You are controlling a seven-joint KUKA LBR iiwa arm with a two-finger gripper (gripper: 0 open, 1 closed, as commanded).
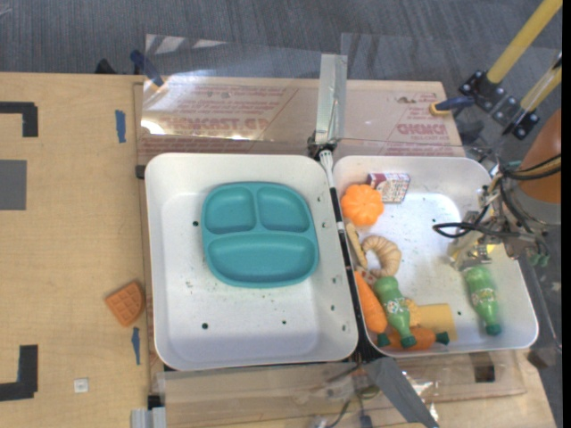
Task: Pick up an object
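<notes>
The right bin (428, 208) holds several toys. An orange pumpkin (362, 203) and a small printed box (390, 186) lie at its far left. A tan pretzel-like ring (382, 254) lies below them. Along the near side are an orange carrot (370, 303), a green bottle (394, 306) and a yellow block (433, 316). A second green bottle (483, 297) lies by the right wall. My gripper (477, 250) hangs low over the bin's right side, just above the top end of that bottle. No toy shows in its grasp.
The left bin (169, 266) holds a teal divided plate (259, 233). An orange waffle-like toy (125, 302) lies on the wooden bench left of the bins. Clear plastic panels (234, 105) stand behind the bins. Black cables (451, 230) loop beside the gripper.
</notes>
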